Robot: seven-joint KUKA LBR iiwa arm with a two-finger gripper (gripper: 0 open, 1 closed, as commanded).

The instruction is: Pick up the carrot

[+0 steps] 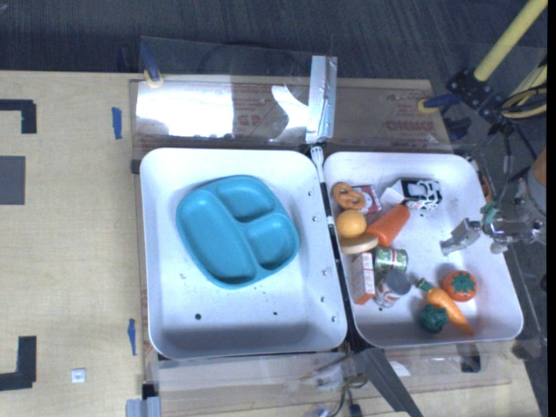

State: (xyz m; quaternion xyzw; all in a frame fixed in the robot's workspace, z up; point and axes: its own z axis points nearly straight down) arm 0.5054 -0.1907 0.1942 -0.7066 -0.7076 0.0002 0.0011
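Observation:
A small orange carrot (pixel 449 305) with a green stalk end lies near the front right of the right bin (pixel 495 320), just below a red tomato (pixel 460 285) and beside a dark green piece (pixel 433 318). A larger orange-red tapered piece (pixel 387 224), also carrot-like, lies slanted at the bin's middle left. My gripper (pixel 458 237) hangs over the right half of this bin, above bare floor, up and slightly right of the small carrot and right of the tapered piece. Nothing shows in it.
The right bin also holds a pretzel (pixel 348 196), a yellow-orange round fruit (pixel 350 224), a small can (pixel 390 260), a red-and-white packet (pixel 367 281) and a black-and-white item (pixel 420 191). A blue divided plate (pixel 236 228) lies in the left bin (pixel 174 311).

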